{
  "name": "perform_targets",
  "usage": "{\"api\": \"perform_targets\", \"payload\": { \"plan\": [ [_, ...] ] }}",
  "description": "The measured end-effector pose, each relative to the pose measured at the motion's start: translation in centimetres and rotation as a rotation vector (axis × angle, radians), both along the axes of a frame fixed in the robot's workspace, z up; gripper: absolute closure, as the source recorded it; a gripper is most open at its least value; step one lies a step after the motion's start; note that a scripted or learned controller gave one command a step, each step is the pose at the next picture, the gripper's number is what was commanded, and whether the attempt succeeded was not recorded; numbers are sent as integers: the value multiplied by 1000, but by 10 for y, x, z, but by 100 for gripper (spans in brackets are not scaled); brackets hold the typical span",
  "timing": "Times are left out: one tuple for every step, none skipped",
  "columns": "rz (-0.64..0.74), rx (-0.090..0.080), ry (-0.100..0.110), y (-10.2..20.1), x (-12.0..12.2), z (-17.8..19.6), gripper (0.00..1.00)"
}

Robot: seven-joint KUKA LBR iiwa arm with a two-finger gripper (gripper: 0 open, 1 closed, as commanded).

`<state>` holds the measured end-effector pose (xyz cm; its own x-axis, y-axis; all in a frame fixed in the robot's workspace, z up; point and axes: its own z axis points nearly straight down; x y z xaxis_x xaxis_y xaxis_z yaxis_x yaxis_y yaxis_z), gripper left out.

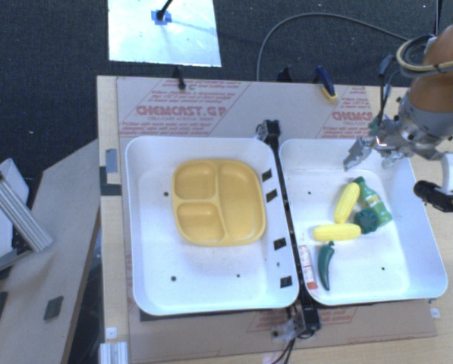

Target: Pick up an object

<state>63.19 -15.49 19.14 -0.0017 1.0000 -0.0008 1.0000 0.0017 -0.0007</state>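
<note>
The right bin [408, 279] holds a small cluster of toy food. A yellow corn cob [347, 202] lies tilted, and a second yellow piece [336, 233] lies flat below it. A green bottle [371, 196] and a green broccoli-like piece [372, 218] sit to their right. A dark green chili pepper [325, 264] lies near the bin's front. My gripper [360, 152] hangs over the back of the right bin, above and apart from the cluster, with nothing visible between its fingers.
The left bin [154, 279] holds a yellow divided plate [218, 202]. A black-tabbed divider [279, 203] runs between the bins. A small red-and-white packet [307, 266] lies by the divider. A blue clamp [326, 83] sits at the bench's back edge.
</note>
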Motion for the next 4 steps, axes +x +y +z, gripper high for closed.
{"api": "perform_targets", "payload": {
  "plan": [
    [0, 1, 2, 2, -4, -62, 0],
    [1, -10, -22, -1, 2, -99, 0],
    [-1, -2, -8, 1, -2, -94, 100],
    [2, 0, -6, -3, 4, -49, 100]
  ]
}}
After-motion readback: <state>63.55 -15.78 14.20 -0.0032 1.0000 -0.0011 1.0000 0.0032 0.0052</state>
